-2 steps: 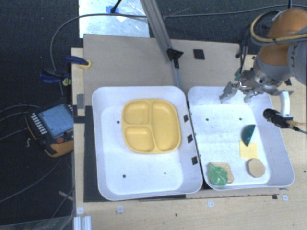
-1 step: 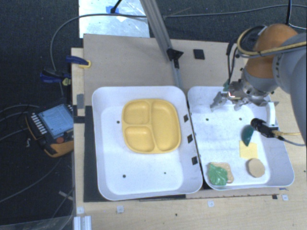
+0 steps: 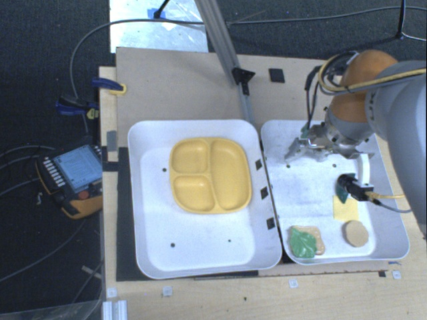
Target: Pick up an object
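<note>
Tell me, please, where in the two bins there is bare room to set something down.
Left bin: bare floor below and left of the yellow divided plate. Right bin: bare middle-left patch. Crowded along its right and bottom, by the gripper, yellow slice, green-topped piece and tan round.

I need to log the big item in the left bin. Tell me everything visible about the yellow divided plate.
The yellow divided plate is a rounded-square dish of matte, plastic-looking material with three compartments: one long on the left, two smaller on the right. All three hold nothing. It lies flat and right side up, slightly rotated, in the upper middle of the left white bin, touching only the bin floor.
</note>
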